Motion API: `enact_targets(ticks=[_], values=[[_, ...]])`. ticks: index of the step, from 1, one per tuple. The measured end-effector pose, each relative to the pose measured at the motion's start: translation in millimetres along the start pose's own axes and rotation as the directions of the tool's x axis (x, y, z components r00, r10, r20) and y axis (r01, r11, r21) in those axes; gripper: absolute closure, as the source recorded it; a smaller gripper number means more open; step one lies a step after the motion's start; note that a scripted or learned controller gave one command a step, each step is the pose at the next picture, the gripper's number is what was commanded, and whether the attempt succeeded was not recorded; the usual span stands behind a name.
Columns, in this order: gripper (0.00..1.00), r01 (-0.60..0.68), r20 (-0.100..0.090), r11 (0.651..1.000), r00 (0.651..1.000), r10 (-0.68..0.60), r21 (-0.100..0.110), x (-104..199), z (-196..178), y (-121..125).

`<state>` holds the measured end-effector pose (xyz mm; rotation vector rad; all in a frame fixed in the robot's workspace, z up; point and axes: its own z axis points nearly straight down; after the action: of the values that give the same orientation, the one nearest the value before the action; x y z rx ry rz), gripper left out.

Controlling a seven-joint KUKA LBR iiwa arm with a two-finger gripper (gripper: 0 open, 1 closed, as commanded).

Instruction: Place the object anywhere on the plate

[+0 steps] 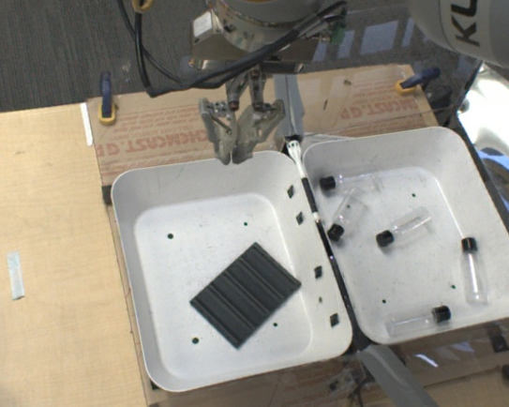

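Gripper hung over the far rim of the left bin, nothing visibly between its fingers.

In the camera view, you had the dark ribbed plate lying flat in the left bin, its long axis running diagonally, nearer the front than the fingers. The clear vials, the likely objects, lay scattered in the right bin, to the right of and nearer than the jaws. Whether those jaws stood apart or closed, you couldn't tell from this angle; a pick, I'd judge, meant moving right first.
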<state>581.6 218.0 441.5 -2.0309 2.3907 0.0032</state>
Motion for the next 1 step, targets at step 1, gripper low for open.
enact_targets(ticks=[1], values=[[1.00,-0.008,0.005,1.000,1.000,0.008,0.001,0.6,-8.8,-2.2]])
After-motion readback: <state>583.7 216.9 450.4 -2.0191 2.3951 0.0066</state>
